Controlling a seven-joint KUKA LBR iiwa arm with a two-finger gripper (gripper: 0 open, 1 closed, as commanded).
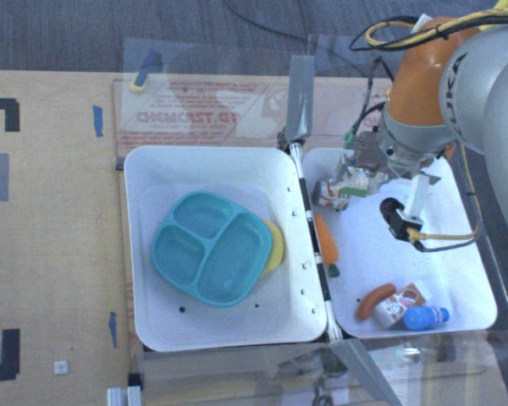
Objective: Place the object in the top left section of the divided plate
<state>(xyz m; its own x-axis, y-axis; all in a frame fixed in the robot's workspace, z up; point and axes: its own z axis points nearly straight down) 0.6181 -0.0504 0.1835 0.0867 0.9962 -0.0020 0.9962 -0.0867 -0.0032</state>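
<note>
Divided plate [212,248]: teal, three sections, lying flat in the left bin [152,311], slightly rotated, roughly centred with bare white floor on every side; widest margin toward the near edge and the far-left corner. A yellow plate [276,245] pokes out from under its right rim, close to the divider wall between the bins. Plate sections look bare. Which item is the object to move isn't clear; candidates are all in the right bin [470,311]. Carrot [325,240], orange with a dark green tip, lies along the left wall of that bin, touching or nearly touching it, so tight room on that side. Sausage [375,300] sits near the front edge, just beside a small brown-and-white carton [401,304] and a blue bottle [425,317], the three clustered together toward the near right corner. Centre of the right bin is open floor. Gripper [349,184] is over the far-left corner of the right bin, above a small white-red-green item [332,194]; can't tell if it's closed, open or grasping that item, view too cluttered. Arm [457,74] comes in from the right over the bin's far edge. Tabletop [51,227] left of the bins is bare wood with tape marks.
</note>
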